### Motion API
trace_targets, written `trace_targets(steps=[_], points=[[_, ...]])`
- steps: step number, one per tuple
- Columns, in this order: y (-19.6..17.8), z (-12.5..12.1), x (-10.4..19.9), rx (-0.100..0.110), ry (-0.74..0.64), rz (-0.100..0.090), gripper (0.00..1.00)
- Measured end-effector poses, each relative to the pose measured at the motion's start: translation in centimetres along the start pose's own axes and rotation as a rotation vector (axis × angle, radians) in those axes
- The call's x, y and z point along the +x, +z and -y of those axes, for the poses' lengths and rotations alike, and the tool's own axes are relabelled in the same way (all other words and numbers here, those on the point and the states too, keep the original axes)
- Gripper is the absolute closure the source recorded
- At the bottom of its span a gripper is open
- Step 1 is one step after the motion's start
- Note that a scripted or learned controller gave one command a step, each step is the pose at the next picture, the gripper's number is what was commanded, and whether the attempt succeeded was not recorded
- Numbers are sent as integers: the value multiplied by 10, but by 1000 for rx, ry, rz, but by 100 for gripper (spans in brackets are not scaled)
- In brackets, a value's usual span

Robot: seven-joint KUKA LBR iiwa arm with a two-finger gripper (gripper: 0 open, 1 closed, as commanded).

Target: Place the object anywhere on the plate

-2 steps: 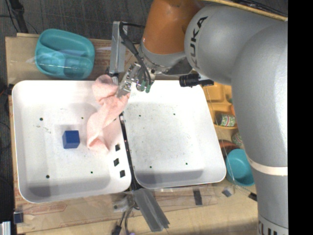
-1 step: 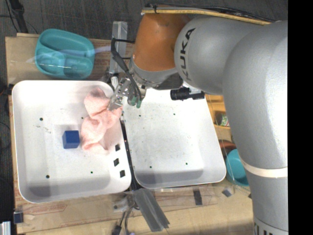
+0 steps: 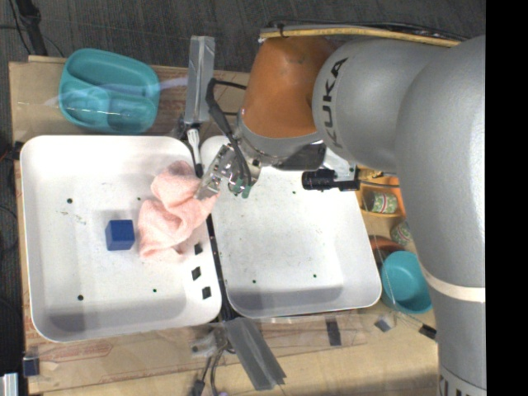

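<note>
not placed yet: gripper (image 3: 221, 176) sits at the edge of the pink cloth (image 3: 172, 210) in the left bin (image 3: 49, 188), finger state can't tell, no plate identifiable, blue cube (image 3: 120, 234) beside the cloth

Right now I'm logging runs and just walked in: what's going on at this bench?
The grey arm reaches in over the two white bins, its claw at the upper edge of a pink cloth in the left bin. A blue block sits beside the cloth. Whether the claw grips the cloth can't be told.
</note>
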State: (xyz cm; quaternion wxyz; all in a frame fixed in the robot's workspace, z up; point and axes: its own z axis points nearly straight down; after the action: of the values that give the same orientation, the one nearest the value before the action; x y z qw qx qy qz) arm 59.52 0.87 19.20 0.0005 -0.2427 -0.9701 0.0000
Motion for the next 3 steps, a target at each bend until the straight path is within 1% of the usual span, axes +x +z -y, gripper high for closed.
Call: trace_targets(steps=[1, 2, 3], points=[[-1, 21, -14, -2, 372, 2, 100], [-17, -22, 30, 1, 443, 0, 100], [0, 11, -24, 0, 338, 1, 100]])
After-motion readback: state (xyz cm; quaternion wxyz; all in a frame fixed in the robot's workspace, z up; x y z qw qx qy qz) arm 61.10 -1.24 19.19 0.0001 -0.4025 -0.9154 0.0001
